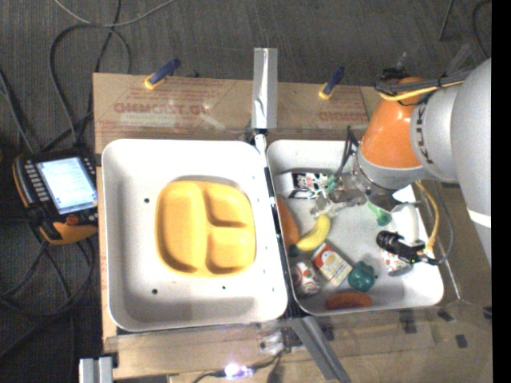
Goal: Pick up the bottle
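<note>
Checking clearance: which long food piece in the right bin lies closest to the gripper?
The yellow banana, just below the gripper; the orange piece and the red piece lie farther off.

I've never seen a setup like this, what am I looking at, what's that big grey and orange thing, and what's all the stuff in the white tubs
This is one picture from a camera fixed above a workbench, looking down at a slant. The big thing on the right is a grey robot arm with an orange band. At its tip is a pincer for grabbing things, which hangs over the right-hand shallow white bin. In that bin lie a yellow banana, an orange carrot-shaped piece, a red sausage-shaped piece, a teal cup, a small can and a red and white carton. The left-hand shallow white bin holds a yellow divided tray. Whether the pincer holds anything cannot be made out from here.
</note>
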Controlling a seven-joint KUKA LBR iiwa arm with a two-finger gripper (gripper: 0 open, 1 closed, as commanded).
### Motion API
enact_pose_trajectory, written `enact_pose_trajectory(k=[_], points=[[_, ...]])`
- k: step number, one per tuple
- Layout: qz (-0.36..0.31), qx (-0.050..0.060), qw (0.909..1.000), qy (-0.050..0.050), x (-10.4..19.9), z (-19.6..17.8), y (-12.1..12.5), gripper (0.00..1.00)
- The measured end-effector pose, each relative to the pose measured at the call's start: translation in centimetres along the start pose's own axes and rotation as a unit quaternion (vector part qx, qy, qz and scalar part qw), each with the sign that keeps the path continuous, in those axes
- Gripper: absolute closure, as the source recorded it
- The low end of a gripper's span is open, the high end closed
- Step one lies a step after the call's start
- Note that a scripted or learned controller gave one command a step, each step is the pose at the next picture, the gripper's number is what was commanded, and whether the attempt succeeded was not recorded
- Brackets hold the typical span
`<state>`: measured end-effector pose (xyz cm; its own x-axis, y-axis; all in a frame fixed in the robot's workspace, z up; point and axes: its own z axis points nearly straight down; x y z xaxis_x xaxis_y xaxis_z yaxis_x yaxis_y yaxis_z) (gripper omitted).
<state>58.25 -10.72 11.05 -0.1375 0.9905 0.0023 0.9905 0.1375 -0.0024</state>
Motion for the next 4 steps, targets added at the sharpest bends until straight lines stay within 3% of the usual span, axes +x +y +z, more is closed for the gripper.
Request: enact_pose_trajectory(k=[1,2,3,4], points=[[-0.013,-0.002,0.9999,-0.003,-7.7,-7.7,7.6,1.00],[-0.014,-0.001,0.9999,-0.004,-7.7,-7.6,7.6,0.00],[0.038,0.000,0.9993,-0.003,-11.0,-0.1,7.1,0.00],[0.033,0.001,0.9994,0.007,-11.4,1.7,7.6,0.00]])
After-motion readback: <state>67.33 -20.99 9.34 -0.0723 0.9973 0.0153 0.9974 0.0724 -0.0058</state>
